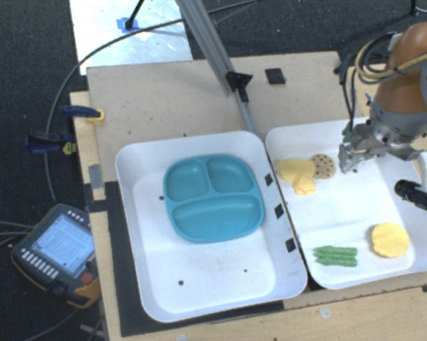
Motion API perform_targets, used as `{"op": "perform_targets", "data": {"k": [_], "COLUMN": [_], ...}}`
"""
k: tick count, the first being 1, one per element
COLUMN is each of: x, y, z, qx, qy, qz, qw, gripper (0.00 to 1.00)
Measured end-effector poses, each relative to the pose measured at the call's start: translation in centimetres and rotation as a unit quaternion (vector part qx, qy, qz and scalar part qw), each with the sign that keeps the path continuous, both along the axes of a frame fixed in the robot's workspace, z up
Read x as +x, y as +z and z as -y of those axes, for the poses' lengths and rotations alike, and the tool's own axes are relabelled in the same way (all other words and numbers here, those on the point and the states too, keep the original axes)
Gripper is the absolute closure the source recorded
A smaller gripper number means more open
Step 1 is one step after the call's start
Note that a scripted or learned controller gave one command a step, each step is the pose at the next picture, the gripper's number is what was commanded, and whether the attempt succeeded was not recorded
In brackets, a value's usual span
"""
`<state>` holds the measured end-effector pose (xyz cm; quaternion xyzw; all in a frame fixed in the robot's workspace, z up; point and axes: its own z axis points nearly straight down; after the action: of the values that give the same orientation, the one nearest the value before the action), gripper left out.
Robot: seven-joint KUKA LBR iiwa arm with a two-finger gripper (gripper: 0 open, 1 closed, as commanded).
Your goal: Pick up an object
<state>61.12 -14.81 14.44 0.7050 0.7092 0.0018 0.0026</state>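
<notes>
- Your two-finger gripper hangs over the upper part of the right-hand shallow white plastic bin, its tip just right of the round speckled tan cookie. You cannot tell from this slant whether it is released or clenched; nothing shows in its grip.
- Nearest candidates: the cookie, and touching its left edge a lumpy pale-yellow soft-looking piece, perhaps toy food, though the view is too coarse to name it.
- Further out, in the bin's lower part, lie a bundle of slim green bean-like sticks and a flat round yellow disc, near each other but apart.
- The left-hand white bin holds a smooth teal three-compartment plastic plate, lying flat.
- Risks as you go on: the cookie is thin and flat, so a descent beside it could close on air or scrape the bin floor; the lumpy yellow piece may be nudged along with it; the black cable fitting by the wrist hangs low over the bin's right wall and could snag.
</notes>
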Motion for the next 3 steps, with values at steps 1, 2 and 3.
{"op": "perform_targets", "data": {"k": [1, 2, 3], "x": [1.0, 1.9, -0.2], "y": [5.8, 11.5, 10.7], "z": [0.7, -0.1, -4.2], "qx": [-0.0006, -0.0003, 0.0009], "qy": [0.000, 0.001, 0.001], "qz": [0.002, 0.002, -0.003], "qw": [1.0000, 1.0000, 1.0000], "gripper": [1.00, 1.00, 1.00]}}
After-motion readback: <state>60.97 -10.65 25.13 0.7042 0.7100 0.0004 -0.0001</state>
